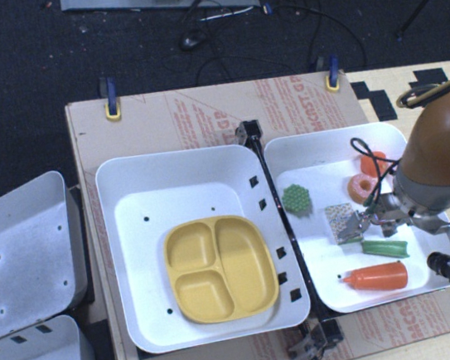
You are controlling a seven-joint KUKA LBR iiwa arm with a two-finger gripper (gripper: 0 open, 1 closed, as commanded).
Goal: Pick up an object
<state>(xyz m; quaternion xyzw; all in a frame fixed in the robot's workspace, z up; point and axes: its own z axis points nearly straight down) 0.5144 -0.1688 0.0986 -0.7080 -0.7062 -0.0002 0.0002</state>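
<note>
An object to pick, the grey patterned piece (342,220), lies just left of my end effector (371,223), touching or nearly so. I cannot tell how the end effector is set. Just below it lies a green stick (385,248), then an orange bottle (378,277); a green ball (296,199) sits farther left.

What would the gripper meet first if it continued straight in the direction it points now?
Probably the grey patterned packet: the gripper reaches leftward and downward in the right bin, and the packet lies just beyond its tip. Depth is unclear; the green piece lies close beside.
</note>
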